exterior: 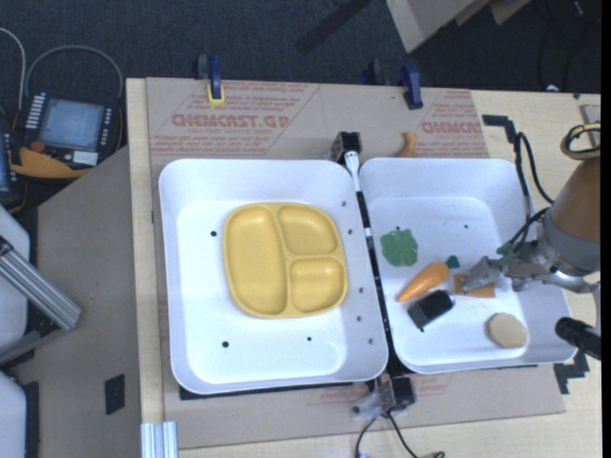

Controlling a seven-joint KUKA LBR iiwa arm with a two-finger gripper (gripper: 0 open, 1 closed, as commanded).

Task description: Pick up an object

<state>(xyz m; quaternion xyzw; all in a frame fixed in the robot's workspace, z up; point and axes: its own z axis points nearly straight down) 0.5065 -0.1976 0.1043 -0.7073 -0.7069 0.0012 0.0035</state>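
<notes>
- At three o'clock in the right bin (pixel 449 184), the gripper (pixel 480 277) sits low; whether it is open or closed I cannot tell.
- Just beside it, toward nine o'clock, lies a carrot (pixel 423 281), with a black block (pixel 431 309) at seven.
- Green piece (pixel 399 247) at ten, tan lump (pixel 506 330) at five.
- Left bin (pixel 181 256) holds a yellow tray (pixel 284 258).
- Likely the approach step; next it must close on one item, then lift.

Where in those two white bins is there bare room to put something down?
Left bin: a bare strip around the yellow tray, widest along the front. Right bin: bare at the back. Crowded in front, with green piece, carrot, black block, gripper, tan lump.
</notes>
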